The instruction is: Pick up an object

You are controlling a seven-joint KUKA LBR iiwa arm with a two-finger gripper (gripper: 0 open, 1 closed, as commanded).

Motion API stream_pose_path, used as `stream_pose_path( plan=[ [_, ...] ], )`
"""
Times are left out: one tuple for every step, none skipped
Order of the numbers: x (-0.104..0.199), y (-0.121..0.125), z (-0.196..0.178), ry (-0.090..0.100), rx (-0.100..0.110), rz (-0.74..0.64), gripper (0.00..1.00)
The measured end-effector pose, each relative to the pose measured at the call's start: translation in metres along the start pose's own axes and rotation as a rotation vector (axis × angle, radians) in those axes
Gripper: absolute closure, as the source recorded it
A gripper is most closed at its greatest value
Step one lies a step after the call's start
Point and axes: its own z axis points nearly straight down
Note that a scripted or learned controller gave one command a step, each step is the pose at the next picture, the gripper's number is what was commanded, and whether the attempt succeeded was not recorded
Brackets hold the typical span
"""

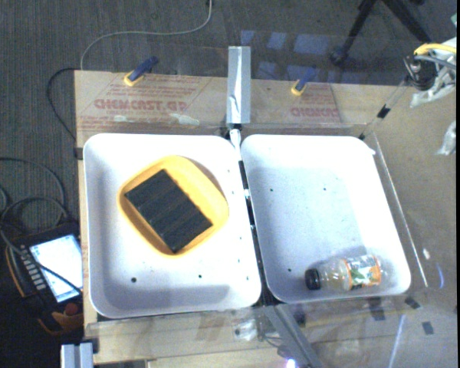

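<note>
- Bottle was the thing I would go for. It lay on its side in the right bin, hard against the near wall and close to the near right corner.
- The gripper sat outside that bin, beyond its far right corner at the edge of the camera view. Only a small, cluttered bit of it showed, so I could not tell whether it was spread or closed. Nothing was visibly held in it.
- From the gripper, the bottle lay across the whole right bin, towards the near wall. The floor between them was bare white.
- The bottle's long axis ran roughly along the near wall. Its dark cap pointed towards the left bin and its base towards the near right corner.
- I judged that the grasp would have to close across the bottle's width, at right angles to that wall. The wall left little room on the near side.
- A round bottle could roll if nudged on one side only.
- Farther out, the left bin held a yellow dish near its middle, with a black ridged pad lying in it. It was well apart from the gripper and the poorer choice.
</note>
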Motion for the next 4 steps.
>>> stream_pose_path(
  plan=[
    [-0.029,-0.015,0.000,-0.001,0.001,0.000,0.00],
    [-0.097,0.011,0.027,0.000,0.000,0.001,0.00],
    [-0.097,0.011,0.027,0.000,0.000,0.001,0.00],
    [-0.079,0.003,0.072,-0.002,0.003,-0.198,0.00]
  ],
)
